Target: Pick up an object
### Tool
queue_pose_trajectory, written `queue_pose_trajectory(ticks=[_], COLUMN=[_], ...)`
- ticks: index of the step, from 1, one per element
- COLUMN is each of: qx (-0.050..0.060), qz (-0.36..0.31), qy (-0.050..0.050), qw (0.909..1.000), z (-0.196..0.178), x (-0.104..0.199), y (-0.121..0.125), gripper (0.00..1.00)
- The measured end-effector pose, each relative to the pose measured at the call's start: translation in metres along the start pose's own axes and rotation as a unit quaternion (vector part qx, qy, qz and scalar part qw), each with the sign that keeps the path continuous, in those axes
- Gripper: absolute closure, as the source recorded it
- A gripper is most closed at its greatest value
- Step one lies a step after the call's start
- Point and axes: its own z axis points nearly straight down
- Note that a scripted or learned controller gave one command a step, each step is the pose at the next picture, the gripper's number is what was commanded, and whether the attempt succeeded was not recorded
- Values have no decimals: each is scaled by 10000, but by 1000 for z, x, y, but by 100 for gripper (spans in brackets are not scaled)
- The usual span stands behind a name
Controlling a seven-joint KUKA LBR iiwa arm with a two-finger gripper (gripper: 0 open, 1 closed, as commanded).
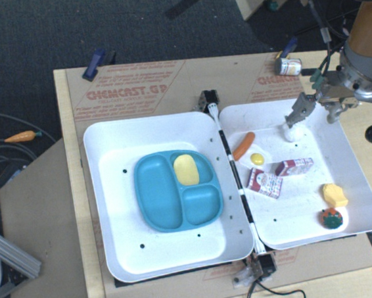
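My gripper [315, 113] hangs open over the back part of the right bin [356, 160], with nothing between its fingers. Its left fingertip [294, 119] sits just above a small white object [293, 133]. Lying in this bin are a red sausage [243, 145], a toy fried egg [257, 159], a red and white carton [264, 184], a maroon and white packet [294, 166], a yellow block [335, 195] and a small red, orange and green toy [332, 218].
The left bin [107, 153] holds a blue compartment tray [156, 194] with a yellow object [186, 169] in its upper right compartment. A black hinge strip [231, 167] runs between the bins. Clamps and cables sit at the bench's back edge.
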Motion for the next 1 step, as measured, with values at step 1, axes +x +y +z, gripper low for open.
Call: queue_pose_trajectory(ticks=[1], qx=[15], qz=[2], qy=[4], qw=[10000], z=[143], x=[-4], y=[22], gripper=[0])
